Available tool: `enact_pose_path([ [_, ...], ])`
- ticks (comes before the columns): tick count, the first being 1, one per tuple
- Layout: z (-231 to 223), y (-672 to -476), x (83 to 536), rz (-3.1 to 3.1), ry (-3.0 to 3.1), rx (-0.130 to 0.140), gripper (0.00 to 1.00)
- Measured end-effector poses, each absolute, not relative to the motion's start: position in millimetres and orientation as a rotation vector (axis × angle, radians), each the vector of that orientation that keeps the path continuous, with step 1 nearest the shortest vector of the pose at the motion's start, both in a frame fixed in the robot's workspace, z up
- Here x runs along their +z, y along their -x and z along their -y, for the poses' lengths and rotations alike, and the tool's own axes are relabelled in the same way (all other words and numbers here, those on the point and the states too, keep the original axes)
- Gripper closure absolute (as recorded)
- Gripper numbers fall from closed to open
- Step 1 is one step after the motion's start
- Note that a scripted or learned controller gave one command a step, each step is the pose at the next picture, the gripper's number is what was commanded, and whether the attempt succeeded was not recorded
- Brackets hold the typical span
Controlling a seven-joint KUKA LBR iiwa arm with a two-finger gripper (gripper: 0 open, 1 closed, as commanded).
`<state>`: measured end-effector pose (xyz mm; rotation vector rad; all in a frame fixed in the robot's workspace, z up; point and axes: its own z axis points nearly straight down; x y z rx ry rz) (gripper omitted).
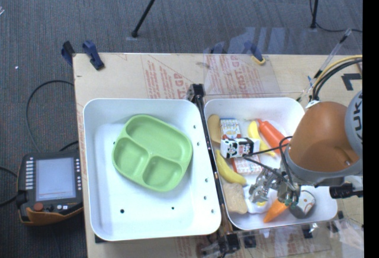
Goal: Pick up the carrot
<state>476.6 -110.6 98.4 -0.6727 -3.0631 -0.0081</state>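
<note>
Two orange carrot-like pieces in the right bin (296, 106). Using the milk carton (238, 147) as landmark: one carrot (273, 131) lies just right of and slightly above the carton, beside a small yellow piece (253, 130), angled down-right with its lower end running under the arm's orange band (320, 135). A second orange taper (275, 211) sits well below and right of the carton, near the bin's front wall, right under the gripper (269, 187).

Gripper hangs below-right of the carton, over the clutter next to the banana (228, 169). Can't tell whether it's open or closed; metal parts blur together, nothing visibly between them.

Handling judgement: looks like a toy plastic carrot, so light, rigid, smooth and somewhat slippery, not fragile. Tapered body means a pinch near the tip will likely squirt out. Best grab is across the thick mid-section, perpendicular to the long axis. The lower carrot is crowded by the bin wall and a round grey object (304, 203), so finger clearance is tight there.
</note>
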Motion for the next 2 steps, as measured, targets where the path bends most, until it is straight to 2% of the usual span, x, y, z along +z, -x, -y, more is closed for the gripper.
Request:
enact_pose_path([
  [1,74.9,-477.2,186.4,2.931,1.123,-0.001,1.0],
  [2,74.9,-476.6,185.3,2.928,1.123,0.0,0.0],
])
